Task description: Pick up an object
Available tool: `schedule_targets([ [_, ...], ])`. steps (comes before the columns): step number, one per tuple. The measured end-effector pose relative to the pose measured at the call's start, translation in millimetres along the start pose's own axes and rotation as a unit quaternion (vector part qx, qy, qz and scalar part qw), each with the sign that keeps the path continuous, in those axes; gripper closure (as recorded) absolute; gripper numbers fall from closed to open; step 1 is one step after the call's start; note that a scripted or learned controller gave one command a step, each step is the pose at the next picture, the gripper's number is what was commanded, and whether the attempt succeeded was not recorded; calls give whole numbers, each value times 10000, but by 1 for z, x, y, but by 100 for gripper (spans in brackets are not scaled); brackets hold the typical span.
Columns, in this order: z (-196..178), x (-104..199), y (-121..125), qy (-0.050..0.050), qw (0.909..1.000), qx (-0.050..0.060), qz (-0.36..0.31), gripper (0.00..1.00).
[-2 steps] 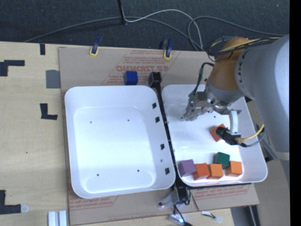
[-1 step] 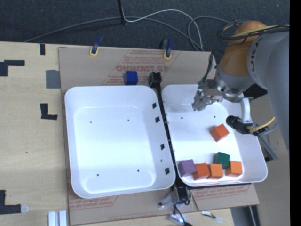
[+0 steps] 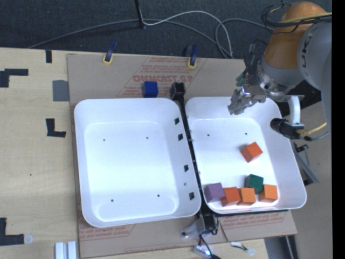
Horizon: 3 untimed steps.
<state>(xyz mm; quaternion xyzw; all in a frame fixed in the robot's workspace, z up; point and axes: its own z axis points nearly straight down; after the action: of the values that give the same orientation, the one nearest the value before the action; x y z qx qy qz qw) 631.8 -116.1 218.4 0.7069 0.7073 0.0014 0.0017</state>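
Blocks are lying in the right bin (image 3: 200, 124): an orange cube (image 3: 251, 151) at mid-right, and purple (image 3: 214, 191), orange and green (image 3: 254, 182) ones along the lower edge. Toward the upper right, the pincer (image 3: 237, 106) is hovering above the bin's far rim; its grip cannot be made out.

Arm (image 3: 302, 34) cut off by right and top edges; base out of frame. Gripper (image 3: 237, 106) small, dark against bin rim; finger gap too small to tell. Green block (image 3: 254, 181) partly hidden behind orange blocks in front. Cable (image 3: 178, 18) runs out at top edge. Small parts at bottom edge (image 3: 202, 242) blurred and cut off; identity unclear. Black marks on bench (image 3: 13, 77) clipped at left edge.
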Motion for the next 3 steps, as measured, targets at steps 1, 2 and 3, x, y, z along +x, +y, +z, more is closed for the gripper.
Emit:
schedule_targets([
  [1, -28, 0, 1, 2, 10000, 11, 1, 100],
  [2, -23, 58, -21, 8, 10000, 23, -19, 100],
  [3, -9, 109, -40, 6, 10000, 30, -19, 100],
])
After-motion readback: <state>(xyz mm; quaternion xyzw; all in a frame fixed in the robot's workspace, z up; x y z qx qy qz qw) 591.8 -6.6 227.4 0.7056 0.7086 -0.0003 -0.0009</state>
